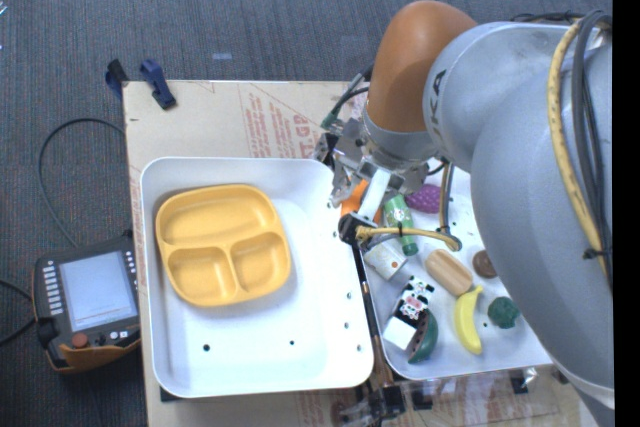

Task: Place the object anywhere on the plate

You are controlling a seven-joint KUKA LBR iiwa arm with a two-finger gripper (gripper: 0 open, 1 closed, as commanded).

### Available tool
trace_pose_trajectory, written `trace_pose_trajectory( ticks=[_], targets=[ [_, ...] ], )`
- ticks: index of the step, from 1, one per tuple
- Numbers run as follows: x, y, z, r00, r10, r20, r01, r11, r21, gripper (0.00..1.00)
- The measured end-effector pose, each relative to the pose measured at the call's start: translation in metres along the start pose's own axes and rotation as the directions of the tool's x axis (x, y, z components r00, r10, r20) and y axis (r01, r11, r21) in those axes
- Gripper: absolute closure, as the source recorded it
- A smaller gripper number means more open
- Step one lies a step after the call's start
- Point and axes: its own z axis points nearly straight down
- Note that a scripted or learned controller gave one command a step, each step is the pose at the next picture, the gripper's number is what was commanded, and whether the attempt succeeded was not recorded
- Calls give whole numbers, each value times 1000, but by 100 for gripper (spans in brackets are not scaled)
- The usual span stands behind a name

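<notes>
You've got the yellow plate (222,243), a three-section one, sitting in the left bin (300,355), toward its far-left part. The toys are all over in the right bin (445,367): banana (466,320), a cow-print carton (409,312), a tan bread roll (449,272), purple grapes (424,198), a green bottle (399,212). The gripper (352,187) hangs over the right bin's far-left corner, by the divide. Can't tell how the jaws stand, the wrist and cabling hide them. The arm (520,165) covers the bin's right side.

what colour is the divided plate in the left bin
Yellow-orange all over; the plate shows clearly in the camera view, lying in the left bin.
</notes>
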Motion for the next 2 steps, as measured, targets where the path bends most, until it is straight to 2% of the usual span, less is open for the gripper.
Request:
trace_pose_trajectory(
  ticks=[1, 2],
  targets=[
    [72, -45, 11, 999, -33, 0, 33, 999, -3, 100],
    [71, -45, 10, 999, -32, 0, 32, 999, -5, 0]
  ],
)
